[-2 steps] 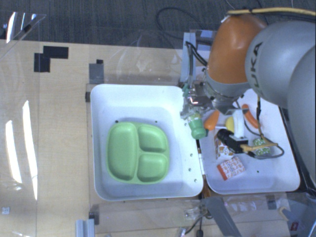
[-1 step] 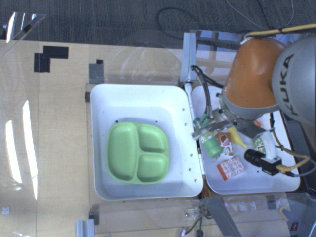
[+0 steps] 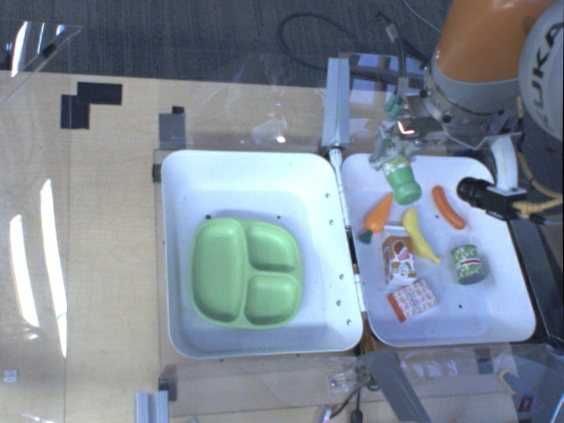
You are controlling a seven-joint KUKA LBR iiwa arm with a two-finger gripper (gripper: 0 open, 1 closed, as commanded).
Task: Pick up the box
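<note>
Bench [image 3: 106, 236], light wood, carries two shallow white bins side by side. Arm [image 3: 493, 33], grey with orange band, comes in at the bench's far right corner. Left bin [image 3: 176, 324] holds a green divided tray [image 3: 248, 271], three sections, sitting toward the bin's near left part. Right bin [image 3: 511, 315] holds the small items. Gripper [image 3: 394, 152] is low over the right bin's far left corner, right at the top of a green bottle [image 3: 404, 183]; cannot tell whether the bottle is between its fingers or how the fingers stand.

Box [image 3: 398, 259], brown and white carton, lies near the middle of the right bin, left of centre, apart from the gripper. Just beside it on the near side, a red and white packet [image 3: 411, 300]. Yellow banana [image 3: 420, 236] touches the box's right edge. Orange carrot [image 3: 379, 212] near the bin's left wall, between bottle and box. Orange-red sausage [image 3: 448, 207] toward the far right. Green can [image 3: 468, 264] on its side near the right wall.
</note>
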